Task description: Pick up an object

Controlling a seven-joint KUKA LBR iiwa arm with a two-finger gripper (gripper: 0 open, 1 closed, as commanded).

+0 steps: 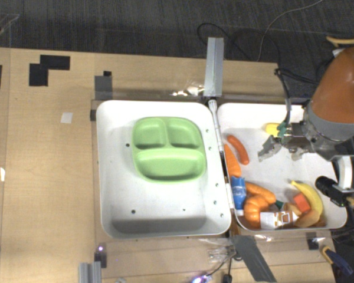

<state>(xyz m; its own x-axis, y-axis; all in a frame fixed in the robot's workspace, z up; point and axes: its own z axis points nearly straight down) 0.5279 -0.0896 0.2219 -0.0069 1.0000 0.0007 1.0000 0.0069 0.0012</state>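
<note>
The arm [342,93] reaches in over the right bin [253,114], its orange band above the grey wrist. The pincer [278,147] hangs over the middle of that bin, toward its far right side — the fingers stand apart, open, with nothing between them. Just beside the pincer, toward the far edge of the bin, a small yellow object [272,128] shows partly behind the fingers; what it is cannot be told.

The things to pick lie mostly along the left wall and the near edge of the right bin. A red sausage-shaped piece [238,148] lies slantwise near the left wall, well short of the pincer. An orange carrot-like piece [232,163] lies along the wall beside it, and a blue item [238,191] sits nearer still. Orange pieces [257,208] bunch at the near left corner, with a small white-labelled bottle [278,219] at the near edge. A banana [310,198] curves at the near right corner.

The left bin [115,175] holds a green divided plate [168,147] — three compartments, lying flat near the bin's middle. Both bins rest on the table [41,175].
</note>
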